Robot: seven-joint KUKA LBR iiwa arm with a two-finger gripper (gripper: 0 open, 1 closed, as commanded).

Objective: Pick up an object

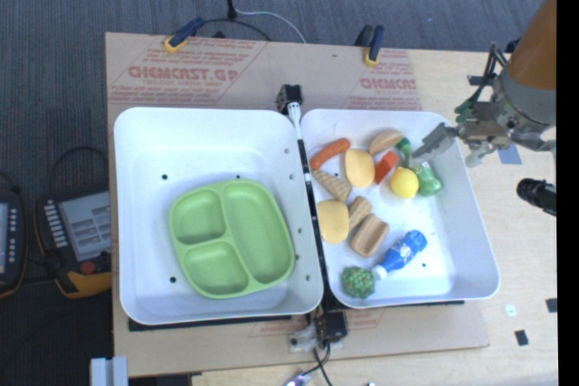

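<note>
Broccoli [358,282], blue bottle [402,252] at right bin [470,230] near edge. Lemon [404,183] mid-bin, far side, beside green pepper [429,183]. Gripper [441,140] above lemon's far-right; finger state unclear. Green tray [232,237] in left bin.

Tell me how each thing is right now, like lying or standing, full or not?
Green tray: flat in left bin, compartments bare.
Blue bottle: lying on its side.
Carrot: lying slanted.
Lemon: resting beside green toy.
Broccoli: near front wall.
Gripper: over right bin, holding nothing.
</note>
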